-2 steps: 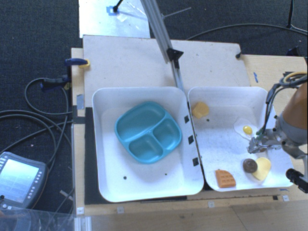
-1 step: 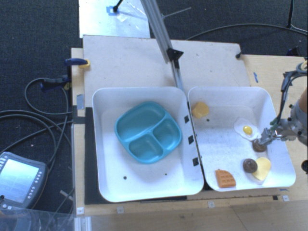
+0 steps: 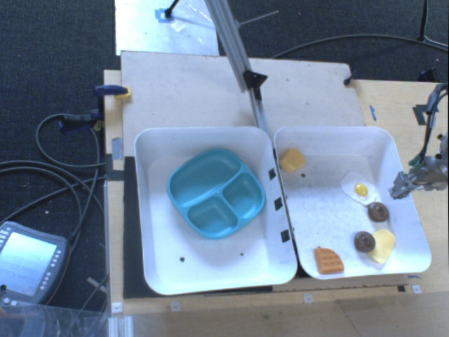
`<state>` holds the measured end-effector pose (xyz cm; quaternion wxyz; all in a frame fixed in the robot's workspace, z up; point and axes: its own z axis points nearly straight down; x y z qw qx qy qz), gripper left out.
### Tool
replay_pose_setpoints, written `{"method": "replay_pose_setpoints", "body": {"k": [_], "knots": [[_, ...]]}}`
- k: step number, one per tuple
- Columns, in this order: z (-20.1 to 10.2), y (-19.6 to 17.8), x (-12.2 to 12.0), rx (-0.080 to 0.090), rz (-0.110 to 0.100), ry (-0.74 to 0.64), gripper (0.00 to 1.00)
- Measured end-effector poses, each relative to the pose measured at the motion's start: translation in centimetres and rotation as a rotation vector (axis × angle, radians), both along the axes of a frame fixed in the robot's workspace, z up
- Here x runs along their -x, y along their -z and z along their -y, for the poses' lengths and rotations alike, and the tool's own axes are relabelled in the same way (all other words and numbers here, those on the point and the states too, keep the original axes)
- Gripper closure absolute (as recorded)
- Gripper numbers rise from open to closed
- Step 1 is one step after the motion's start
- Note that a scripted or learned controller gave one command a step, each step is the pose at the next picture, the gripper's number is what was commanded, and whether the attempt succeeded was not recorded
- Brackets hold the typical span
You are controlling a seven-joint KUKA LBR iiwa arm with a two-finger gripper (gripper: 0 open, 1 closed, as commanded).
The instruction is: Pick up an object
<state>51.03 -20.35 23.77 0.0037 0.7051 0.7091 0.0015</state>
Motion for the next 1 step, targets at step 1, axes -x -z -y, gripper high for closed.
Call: {"method": "replay_pose_setpoints", "body": {"k": [1], "knots": [[0.06,-5.38,-0.18,0.000,0.000,0.000,1.00]]}}
